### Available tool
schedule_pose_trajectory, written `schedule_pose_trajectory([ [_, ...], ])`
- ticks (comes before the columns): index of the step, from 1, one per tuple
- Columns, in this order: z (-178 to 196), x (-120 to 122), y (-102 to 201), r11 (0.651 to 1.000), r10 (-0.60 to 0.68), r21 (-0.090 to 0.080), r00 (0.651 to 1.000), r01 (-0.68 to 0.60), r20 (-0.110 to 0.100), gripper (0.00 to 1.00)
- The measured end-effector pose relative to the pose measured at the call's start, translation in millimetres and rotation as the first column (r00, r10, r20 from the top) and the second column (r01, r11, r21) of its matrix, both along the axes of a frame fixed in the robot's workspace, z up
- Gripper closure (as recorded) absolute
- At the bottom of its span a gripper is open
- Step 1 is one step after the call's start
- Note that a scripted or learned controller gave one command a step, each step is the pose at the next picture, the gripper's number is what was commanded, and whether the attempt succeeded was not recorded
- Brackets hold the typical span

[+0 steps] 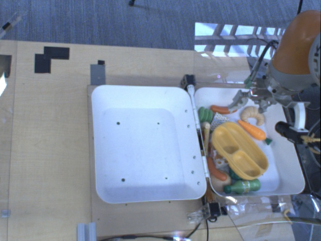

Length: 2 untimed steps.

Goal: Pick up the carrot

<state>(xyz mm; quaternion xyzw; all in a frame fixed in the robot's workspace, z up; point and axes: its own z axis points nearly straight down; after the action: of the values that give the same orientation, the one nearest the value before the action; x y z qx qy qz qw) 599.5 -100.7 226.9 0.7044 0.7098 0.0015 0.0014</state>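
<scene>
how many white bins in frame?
2. The left bin sits mid-bench; the right bin lies beside it, holding the carrot and other toy food.

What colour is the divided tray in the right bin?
Yellow; the divided tray shows best in the camera view.

Orange carrot (252,130) with a green stub end, lying flat and diagonal in the right bin. It touches the yellow tray's upper-right edge.
</scene>
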Motion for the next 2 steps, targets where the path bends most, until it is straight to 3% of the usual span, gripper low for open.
schedule_pose_trajectory([
  [1,-124.2,11.4,-41.0,0.991,-0.136,-0.002,0.991,0.136,0.021,0.0],
  [2,-135.6,-38.6,-71.8,0.997,0.083,-0.008,0.996,-0.082,0.016,0.0],
])
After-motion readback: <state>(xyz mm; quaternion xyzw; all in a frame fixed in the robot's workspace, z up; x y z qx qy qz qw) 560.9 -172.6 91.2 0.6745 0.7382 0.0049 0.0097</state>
